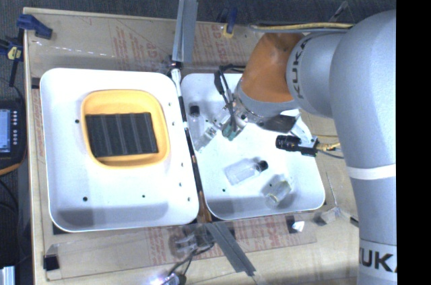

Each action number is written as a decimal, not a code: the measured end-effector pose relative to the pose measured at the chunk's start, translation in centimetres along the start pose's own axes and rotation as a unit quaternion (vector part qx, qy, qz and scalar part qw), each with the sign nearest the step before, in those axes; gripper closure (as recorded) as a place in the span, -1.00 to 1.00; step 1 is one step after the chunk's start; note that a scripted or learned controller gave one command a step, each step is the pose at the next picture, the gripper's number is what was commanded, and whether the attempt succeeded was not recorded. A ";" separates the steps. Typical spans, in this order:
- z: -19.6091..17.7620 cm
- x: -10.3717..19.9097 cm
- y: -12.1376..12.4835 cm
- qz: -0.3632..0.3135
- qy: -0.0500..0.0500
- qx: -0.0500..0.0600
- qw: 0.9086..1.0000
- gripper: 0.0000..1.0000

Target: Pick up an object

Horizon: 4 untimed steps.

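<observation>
My gripper (226,124) hangs low over the upper left part of the right bin (306,199), below the orange wrist band. Its fingers look spread apart, with nothing visibly held between them. A small clear vial (204,137) lies just left of the fingertips, close to the bin's left wall. Another clear vial with a black cap (194,114) stands near the same wall, a little farther back. A clear bottle with a black cap (244,170) lies mid-bin, and a clear cup-like piece (277,190) rests toward the front right.
The left bin (60,203) holds a yellow tray (124,104) with a dark ribbed insert (122,133). A black cable connector (290,143) juts over the right bin beside the arm. A metal bar (183,27) stands behind the divide between the bins.
</observation>
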State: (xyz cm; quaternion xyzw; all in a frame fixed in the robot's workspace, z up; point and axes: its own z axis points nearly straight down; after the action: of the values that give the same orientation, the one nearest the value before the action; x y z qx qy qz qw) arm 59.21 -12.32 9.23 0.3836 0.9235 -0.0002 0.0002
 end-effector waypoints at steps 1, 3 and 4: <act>-4.6 -1.9 5.4 -0.056 -0.002 0.000 0.998 -1.00; -6.6 -1.9 5.6 -0.061 -0.003 0.000 0.998 1.00; -7.7 -2.0 5.7 -0.063 -0.005 -0.001 0.998 1.00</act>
State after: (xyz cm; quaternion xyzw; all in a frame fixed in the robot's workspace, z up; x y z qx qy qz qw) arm 64.64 -9.66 16.93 0.3246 0.9458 -0.0010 0.0048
